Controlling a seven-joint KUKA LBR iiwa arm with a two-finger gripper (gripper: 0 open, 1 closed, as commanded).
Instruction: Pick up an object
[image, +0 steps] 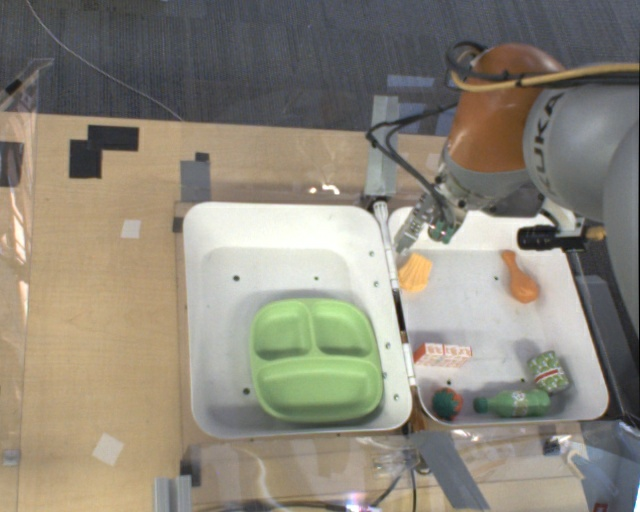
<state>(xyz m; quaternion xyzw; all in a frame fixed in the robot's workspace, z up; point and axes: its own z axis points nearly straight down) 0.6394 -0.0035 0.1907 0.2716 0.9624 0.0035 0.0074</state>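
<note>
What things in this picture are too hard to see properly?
- End effector: its tips are small and blurred in the camera view, so open or shut is unclear.
- Small red-and-white packet: its print is too tiny to read.
- Green can: its label is too small to read.
- Right bin: the arm covers its far right corner.

Glossy green plastic tray (316, 360) lies in a smooth white plastic bin (215, 300) on a pale wooden bench (90, 330).
</note>
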